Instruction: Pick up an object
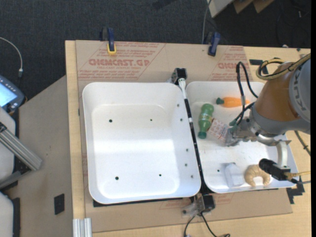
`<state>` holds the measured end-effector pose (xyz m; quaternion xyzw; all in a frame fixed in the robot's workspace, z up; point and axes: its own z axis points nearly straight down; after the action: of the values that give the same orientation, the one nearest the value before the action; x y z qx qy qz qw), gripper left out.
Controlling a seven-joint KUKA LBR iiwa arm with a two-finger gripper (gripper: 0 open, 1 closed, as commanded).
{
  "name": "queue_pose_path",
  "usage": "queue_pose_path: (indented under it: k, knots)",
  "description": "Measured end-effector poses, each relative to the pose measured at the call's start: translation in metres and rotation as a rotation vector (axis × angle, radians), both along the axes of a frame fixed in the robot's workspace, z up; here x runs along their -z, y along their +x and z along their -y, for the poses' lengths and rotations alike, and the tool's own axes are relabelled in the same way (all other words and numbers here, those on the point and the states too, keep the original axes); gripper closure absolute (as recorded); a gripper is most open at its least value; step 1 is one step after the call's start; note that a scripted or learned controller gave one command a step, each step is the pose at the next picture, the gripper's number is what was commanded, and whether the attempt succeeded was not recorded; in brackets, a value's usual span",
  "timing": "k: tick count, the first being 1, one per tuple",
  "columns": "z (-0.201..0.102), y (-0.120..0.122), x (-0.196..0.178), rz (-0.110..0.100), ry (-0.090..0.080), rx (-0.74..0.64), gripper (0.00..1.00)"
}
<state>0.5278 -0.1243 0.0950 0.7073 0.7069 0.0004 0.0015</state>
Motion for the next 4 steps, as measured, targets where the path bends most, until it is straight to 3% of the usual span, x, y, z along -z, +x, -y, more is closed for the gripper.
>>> queue_pose_path:
  k: [4]
  knots:
    - [0.001,0.001,-0.039,0.006,-0.004,0.002,1.00]
